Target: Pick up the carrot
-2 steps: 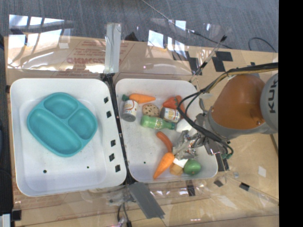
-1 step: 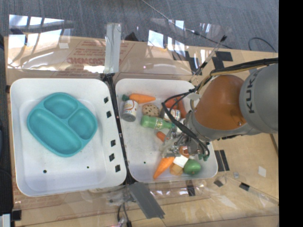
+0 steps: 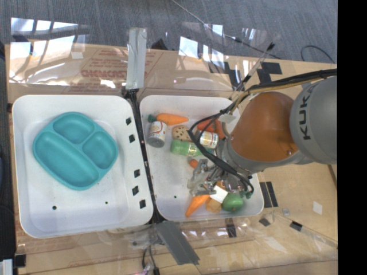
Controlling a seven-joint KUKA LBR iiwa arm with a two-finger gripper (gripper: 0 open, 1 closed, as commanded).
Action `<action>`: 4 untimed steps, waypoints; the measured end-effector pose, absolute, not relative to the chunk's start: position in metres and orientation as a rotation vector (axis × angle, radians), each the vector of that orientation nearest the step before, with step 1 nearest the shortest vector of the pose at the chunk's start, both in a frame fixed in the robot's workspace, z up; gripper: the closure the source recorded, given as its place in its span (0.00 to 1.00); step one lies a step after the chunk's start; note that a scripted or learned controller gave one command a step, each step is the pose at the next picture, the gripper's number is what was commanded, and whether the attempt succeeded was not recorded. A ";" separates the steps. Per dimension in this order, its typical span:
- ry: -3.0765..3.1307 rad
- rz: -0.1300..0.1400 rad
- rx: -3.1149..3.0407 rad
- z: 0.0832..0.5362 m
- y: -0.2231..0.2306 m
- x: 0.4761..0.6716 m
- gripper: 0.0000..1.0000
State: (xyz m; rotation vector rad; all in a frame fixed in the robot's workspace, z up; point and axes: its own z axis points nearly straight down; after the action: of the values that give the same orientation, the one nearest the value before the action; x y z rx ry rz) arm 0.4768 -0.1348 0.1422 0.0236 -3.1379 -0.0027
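A carrot (image 3: 171,119) with a green top lies at the far edge of the right bin (image 3: 166,211), left of centre. A second orange, carrot-shaped piece (image 3: 196,204) lies at that bin's near edge. My gripper (image 3: 202,180) hangs low over the near half of the right bin, just above and behind this second piece and well short of the far carrot. The orange-banded wrist (image 3: 261,132) covers the bin's right side. Nothing is visibly held.
Around the gripper lie a small tin (image 3: 156,134), a green bottle (image 3: 184,148), a speckled tan block (image 3: 181,133), a labelled can (image 3: 208,140) and a green pepper (image 3: 233,201). A teal divided plate (image 3: 74,149) sits in the left bin (image 3: 34,211).
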 end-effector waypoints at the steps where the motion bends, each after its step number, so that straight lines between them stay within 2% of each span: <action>1: -3.078 0.000 0.636 0.127 -0.162 0.487 1.00; 2: -3.069 0.000 0.681 0.148 -0.143 0.489 1.00; 3: -3.069 0.000 0.681 0.148 -0.144 0.489 0.00; 4: -3.108 -0.003 0.443 0.091 -0.158 0.488 0.00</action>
State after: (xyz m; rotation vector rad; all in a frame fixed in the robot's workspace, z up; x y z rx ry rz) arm 0.4882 -0.1582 0.0909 0.4434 -3.1083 -0.0026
